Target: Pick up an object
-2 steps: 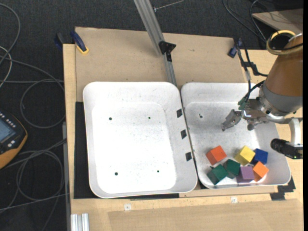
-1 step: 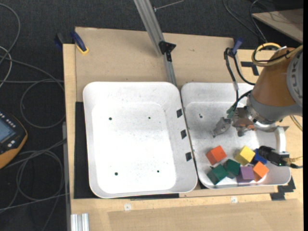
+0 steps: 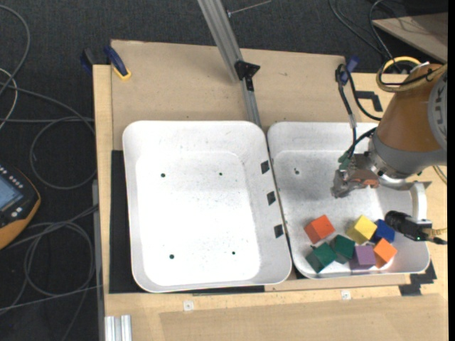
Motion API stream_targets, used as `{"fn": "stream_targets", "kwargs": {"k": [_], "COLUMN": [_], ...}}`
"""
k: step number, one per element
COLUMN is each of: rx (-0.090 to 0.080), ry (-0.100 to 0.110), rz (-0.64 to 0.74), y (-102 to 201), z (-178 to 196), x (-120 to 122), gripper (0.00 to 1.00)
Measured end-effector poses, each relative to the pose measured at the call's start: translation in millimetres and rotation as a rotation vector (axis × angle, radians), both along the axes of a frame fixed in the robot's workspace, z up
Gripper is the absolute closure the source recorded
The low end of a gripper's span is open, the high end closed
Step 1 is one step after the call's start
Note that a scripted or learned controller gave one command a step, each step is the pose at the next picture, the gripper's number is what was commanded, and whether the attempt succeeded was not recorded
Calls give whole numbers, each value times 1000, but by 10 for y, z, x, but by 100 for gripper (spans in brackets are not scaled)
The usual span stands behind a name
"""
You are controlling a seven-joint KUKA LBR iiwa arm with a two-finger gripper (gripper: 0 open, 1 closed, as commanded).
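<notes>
Just below the gripper (image 3: 346, 184), well apart, lies the orange block (image 3: 320, 228).

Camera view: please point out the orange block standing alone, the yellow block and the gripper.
orange block (image 3: 320, 228), camera view, its top face.
yellow block (image 3: 364, 228), camera view, its top face.
gripper (image 3: 346, 187), camera view, at its fingertips.

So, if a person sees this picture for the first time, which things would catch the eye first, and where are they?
Most striking is the cluster of coloured blocks in the near right corner of the right bin: an orange block, a yellow block, green, purple and blue ones beside them. Just above the cluster hangs the gripper of the grey and orange arm. The left bin is a big white area beside it.
</notes>
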State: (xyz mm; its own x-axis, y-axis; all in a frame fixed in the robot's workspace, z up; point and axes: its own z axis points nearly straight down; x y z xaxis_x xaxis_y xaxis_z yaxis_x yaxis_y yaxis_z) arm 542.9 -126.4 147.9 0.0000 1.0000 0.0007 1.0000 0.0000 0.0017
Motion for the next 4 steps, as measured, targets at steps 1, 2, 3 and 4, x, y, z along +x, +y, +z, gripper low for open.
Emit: {"fn": "stream_targets", "kwargs": {"k": [1, 2, 3, 4], "rx": [-2, -3, -2, 0], "ry": [-5, -7, -3, -1], "rz": [2, 1, 2, 7], "y": [80, 17, 17, 535], "z": [570, 1178, 1405, 1427], "x": [-36, -74, -64, 52], "gripper": [100, 100, 100, 100]}}
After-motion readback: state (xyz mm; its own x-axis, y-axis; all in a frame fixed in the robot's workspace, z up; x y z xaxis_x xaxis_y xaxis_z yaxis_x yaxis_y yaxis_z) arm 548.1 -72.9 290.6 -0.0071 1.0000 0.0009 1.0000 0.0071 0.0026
